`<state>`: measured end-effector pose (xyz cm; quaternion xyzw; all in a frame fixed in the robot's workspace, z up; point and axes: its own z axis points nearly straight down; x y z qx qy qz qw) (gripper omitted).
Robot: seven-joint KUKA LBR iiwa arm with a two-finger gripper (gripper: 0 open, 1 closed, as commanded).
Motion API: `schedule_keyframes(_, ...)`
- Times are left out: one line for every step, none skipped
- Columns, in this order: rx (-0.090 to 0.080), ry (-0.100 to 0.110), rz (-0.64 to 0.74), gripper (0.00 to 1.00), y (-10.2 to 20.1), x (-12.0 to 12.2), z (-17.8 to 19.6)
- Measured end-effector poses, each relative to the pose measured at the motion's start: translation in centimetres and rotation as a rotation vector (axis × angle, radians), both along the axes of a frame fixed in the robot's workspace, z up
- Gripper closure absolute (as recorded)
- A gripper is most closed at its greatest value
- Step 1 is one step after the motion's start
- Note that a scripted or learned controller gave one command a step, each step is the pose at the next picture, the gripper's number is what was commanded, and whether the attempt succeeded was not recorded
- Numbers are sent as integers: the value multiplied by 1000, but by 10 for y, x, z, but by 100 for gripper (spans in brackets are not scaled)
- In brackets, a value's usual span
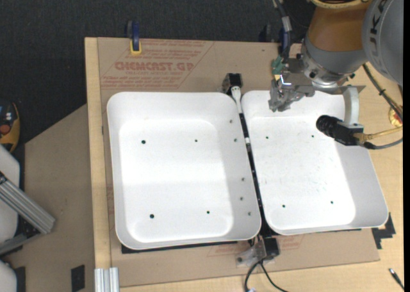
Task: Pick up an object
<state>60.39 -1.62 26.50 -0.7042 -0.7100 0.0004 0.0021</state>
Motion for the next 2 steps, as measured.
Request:
schedule_keyframes(0,-19,-2,100,43,4,115)
schedule_keyframes(-1,7,-2,100,107,33,12)
